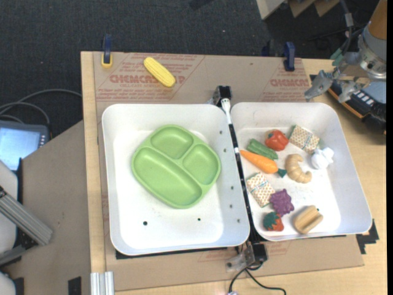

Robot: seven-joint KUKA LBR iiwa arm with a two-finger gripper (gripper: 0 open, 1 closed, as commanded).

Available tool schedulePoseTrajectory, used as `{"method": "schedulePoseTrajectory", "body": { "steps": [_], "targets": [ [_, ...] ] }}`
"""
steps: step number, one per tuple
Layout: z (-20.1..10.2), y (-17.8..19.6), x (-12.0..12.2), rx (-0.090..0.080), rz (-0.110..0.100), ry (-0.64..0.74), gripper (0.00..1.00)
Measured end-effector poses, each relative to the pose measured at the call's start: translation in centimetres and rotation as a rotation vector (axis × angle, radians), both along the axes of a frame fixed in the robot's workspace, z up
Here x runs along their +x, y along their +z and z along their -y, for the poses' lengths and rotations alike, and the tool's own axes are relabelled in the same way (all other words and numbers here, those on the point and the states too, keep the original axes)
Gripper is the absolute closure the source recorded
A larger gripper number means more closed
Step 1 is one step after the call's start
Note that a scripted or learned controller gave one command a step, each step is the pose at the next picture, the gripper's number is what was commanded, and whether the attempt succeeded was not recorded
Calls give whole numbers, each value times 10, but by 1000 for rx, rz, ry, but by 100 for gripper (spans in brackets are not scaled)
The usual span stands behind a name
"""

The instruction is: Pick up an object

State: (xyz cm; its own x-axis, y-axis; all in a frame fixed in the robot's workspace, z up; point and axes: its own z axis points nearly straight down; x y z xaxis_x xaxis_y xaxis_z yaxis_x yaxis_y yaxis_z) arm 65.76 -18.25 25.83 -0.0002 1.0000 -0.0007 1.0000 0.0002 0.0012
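The arm is parked at the top right, beyond the far corner of the right bin (344, 125), well clear of the contents, presumably so the view stays unobstructed. The claw (319, 85) is seen only as a grey blur there; nothing is visibly held, and how far it is open cannot be told. Pick candidates are all clustered in the right bin: a carrot (258, 160), a green pod (263, 147), a red pepper (277, 139), a croissant (298, 168), two patterned blocks (304, 138), grapes (282, 201), a strawberry (274, 222), a bread roll (307, 219) and a white piece (321, 158). The left bin (123, 214) carries a green divided plate (175, 173), likely a drop target. A corn cob (159, 71) lies on the surface behind the left bin. The grasp is judged not yet started.
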Motion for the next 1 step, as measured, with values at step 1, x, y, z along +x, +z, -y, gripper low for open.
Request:
{"method": "schedulePoseTrajectory", "body": {
  "steps": [1],
  "targets": [
    [-8, -166, -71, 7, -21, -3, 0]
  ]
}}
